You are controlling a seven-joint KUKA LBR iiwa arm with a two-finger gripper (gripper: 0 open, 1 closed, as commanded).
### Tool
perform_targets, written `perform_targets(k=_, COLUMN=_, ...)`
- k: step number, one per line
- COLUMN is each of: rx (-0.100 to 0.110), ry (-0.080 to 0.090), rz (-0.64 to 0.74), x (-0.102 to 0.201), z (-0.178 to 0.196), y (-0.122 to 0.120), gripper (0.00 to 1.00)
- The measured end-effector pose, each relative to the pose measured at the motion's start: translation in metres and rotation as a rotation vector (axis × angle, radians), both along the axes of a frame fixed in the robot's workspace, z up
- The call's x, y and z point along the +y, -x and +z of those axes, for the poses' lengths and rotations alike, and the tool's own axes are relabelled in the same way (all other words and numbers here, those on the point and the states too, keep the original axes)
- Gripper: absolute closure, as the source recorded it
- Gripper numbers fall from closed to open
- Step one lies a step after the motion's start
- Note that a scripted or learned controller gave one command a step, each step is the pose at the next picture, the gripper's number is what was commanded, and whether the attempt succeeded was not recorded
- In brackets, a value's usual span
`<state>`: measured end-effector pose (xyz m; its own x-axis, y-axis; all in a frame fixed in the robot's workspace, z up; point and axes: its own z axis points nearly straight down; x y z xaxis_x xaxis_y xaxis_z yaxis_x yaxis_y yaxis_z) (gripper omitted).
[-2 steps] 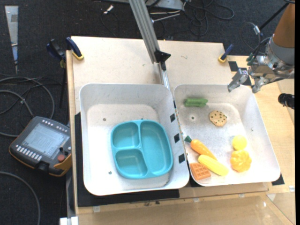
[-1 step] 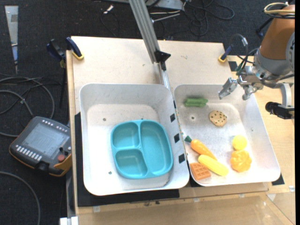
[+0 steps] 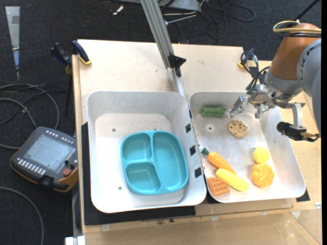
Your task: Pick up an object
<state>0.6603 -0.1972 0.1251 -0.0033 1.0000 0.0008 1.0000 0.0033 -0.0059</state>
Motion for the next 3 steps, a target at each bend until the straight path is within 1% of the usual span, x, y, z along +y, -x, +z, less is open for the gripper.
perform_targets(k=1, rx=-0.010, ry=0.003, rz=0.001, x=0.000, z=0.015, y=-0.002, gripper=1.00)
perform_targets(k=2, rx=-0.013, ry=0.003, rz=-0.001, x=0.005, z=0.060, y=-0.006, gripper=1.00)
perform_targets(k=3, rx=-0.015, ry=0.003, rz=0.001, x=0.015, z=0.113, y=-0.010, gripper=1.00)
